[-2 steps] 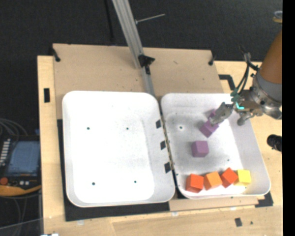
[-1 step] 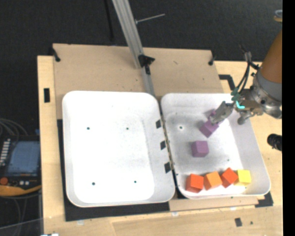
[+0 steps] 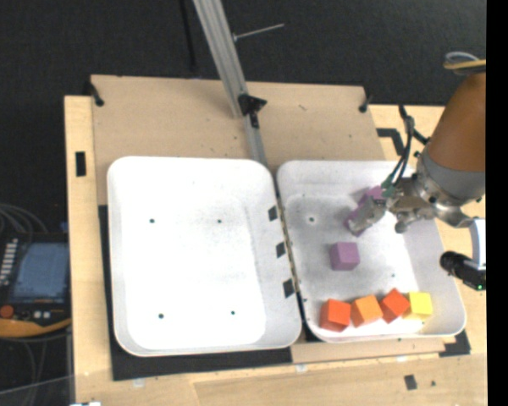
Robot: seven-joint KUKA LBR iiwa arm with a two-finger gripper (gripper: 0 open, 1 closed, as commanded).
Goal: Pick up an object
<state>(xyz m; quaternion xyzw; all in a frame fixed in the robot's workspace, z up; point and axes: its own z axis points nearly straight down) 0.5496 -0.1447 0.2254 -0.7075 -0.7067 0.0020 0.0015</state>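
Arm (image 3: pixel 457 142) reaches in over the right bin (image 3: pixel 309 193), w/ the jaws (image 3: pixel 381 214) hanging above the bin's upper middle. Can't tell whether the jaws are released or clenched; the tips blur together at this angle, and nothing is visibly held between them. There's a purplish patch by the tips, but whether it's an object or part of the tool isn't clear. Nearest clear target: the purple cube (image 3: pixel 345 255), alone on the bin floor, just below-left of the jaws and apart from everything else. Along the bin's lower edge sits a row: red-orange cube (image 3: pixel 335 314), orange cube (image 3: pixel 367 309), red cube (image 3: pixel 394 304), yellow cube (image 3: pixel 421 303), packed touching or nearly so. Left bin (image 3: pixel 127 252) lies just beside, across the divider. Judgement: step in hand is approach/align, grasp not yet made. To do it well: go for the purple cube, since it has free room on all sides, whereas the row gives no gap for a tip to slip betw. neighbours. Centre over the cube, square the jaws to two flat faces, not corner-wise, open wide enough before descent, come straight down, close only once tips straddle it. Risk: an off-centre drop nudges the cube away or pinches a corner & it twists out on lift.
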